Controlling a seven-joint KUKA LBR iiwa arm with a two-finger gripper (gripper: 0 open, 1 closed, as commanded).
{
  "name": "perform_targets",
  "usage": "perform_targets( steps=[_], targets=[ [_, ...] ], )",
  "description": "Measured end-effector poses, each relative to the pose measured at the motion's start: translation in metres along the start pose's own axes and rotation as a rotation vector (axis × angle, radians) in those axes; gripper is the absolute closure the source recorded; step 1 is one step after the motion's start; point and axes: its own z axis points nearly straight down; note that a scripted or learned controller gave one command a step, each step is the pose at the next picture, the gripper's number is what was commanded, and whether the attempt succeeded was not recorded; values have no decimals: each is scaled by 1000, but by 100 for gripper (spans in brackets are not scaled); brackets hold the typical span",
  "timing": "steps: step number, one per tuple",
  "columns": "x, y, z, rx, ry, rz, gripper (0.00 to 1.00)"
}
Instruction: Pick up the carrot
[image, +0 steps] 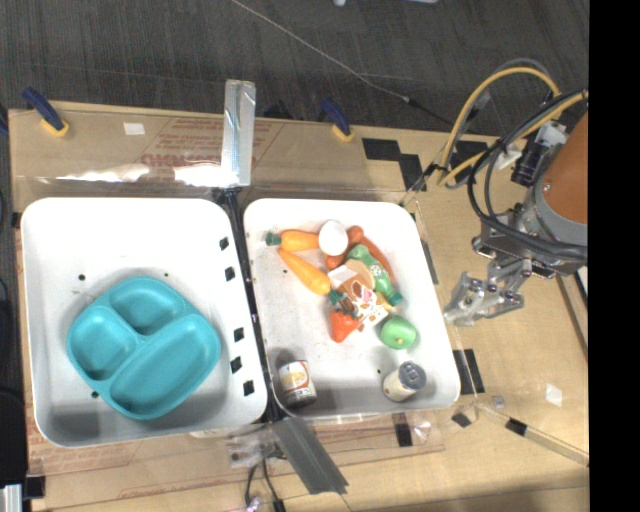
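The carrot is orange with a small green top and lies in the upper left part of the right bin, beside a white egg. A second long orange piece lies just below it at a slant. My gripper hangs outside the right bin, over the bench to the right of the bin's right wall. It is well apart from the carrot and nothing shows in it.
The right bin also holds a green bottle, a red strawberry, a small printed box, a green apple, a brown can and a grey-lidded jar. A teal divided plate lies in the left bin.
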Motion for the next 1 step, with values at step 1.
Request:
perform_targets(
  steps=[1],
  targets=[
    [-2, 0, -2, 5, 0, -3, 0]
  ],
)
